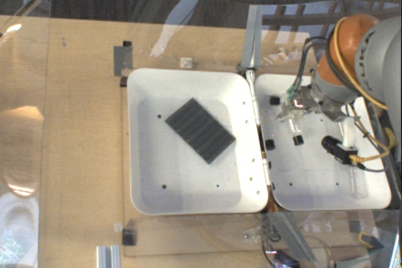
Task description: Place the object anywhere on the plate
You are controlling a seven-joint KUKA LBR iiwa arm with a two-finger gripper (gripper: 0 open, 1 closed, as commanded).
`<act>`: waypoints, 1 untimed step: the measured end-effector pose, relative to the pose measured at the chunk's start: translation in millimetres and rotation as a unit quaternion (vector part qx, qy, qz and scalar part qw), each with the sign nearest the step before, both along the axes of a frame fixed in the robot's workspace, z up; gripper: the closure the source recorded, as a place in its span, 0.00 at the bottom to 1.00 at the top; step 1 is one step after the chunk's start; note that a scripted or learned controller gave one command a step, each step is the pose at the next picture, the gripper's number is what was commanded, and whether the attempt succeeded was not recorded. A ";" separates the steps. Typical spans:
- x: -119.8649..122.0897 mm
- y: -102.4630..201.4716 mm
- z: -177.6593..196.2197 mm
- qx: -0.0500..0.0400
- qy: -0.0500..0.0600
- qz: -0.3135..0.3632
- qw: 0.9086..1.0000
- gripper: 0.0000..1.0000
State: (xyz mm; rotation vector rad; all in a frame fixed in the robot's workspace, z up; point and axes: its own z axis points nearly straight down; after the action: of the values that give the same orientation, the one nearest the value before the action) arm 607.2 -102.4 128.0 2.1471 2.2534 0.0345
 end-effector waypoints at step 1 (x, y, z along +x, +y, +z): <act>2.1 1.2 11.2 0.000 -0.003 0.002 1.000 1.00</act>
State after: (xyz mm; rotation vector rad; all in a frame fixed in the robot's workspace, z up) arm 609.2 -101.2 139.2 2.1392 2.2555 0.0403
